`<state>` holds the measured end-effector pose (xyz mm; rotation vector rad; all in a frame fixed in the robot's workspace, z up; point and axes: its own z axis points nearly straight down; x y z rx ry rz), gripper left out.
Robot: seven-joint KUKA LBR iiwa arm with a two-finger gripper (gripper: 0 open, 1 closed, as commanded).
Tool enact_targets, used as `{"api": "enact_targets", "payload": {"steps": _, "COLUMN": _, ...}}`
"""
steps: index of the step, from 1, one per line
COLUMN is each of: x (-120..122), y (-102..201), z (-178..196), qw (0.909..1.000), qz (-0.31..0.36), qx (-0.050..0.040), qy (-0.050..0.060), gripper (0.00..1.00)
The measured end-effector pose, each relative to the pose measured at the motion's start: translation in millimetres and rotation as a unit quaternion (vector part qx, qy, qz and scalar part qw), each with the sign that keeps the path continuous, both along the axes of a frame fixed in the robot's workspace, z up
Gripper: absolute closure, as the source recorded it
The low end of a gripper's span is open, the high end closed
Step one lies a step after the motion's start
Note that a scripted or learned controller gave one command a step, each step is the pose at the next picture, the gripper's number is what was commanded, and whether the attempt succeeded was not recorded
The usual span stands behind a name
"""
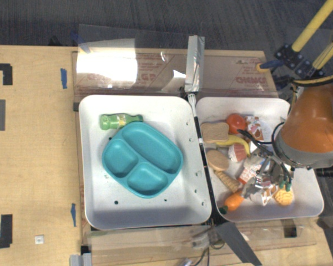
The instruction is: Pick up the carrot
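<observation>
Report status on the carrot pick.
Claw low in right bin, grip unclear. Carrot at bin's near-left corner, left of claw, not held. Toy food crowds around.

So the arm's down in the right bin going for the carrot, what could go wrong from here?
The gripper sits over a crowded heap, apart from the carrot, which lies near the bin's front left corner. It may close on the wrong thing, such as the pineapple toy or a packet beside it. The carrot also lies close to the right bin's wall, so a finger might strike the rim. Nearby items may get pushed around.
</observation>
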<state>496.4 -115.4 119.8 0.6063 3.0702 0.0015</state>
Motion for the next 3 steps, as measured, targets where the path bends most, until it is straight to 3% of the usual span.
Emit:
{"api": "enact_targets", "payload": {"steps": 1, "x": -2.5, "y": 13.5, "z": -19.3, "qw": 0.9865, "qz": -0.163, "qx": 0.0001, "qy": -0.019, "gripper": 0.00}}
{"api": "enact_targets", "payload": {"steps": 2, "x": -9.3, "y": 20.1, "z": -30.3, "qw": 0.9999, "qz": -0.011, "qx": -0.0009, "qy": -0.003, "gripper": 0.00}}
{"api": "enact_targets", "payload": {"steps": 3, "x": -8.0, "y": 21.6, "z": -19.1, "qw": 0.9999, "qz": -0.009, "qx": -0.0003, "qy": -0.004, "gripper": 1.00}}
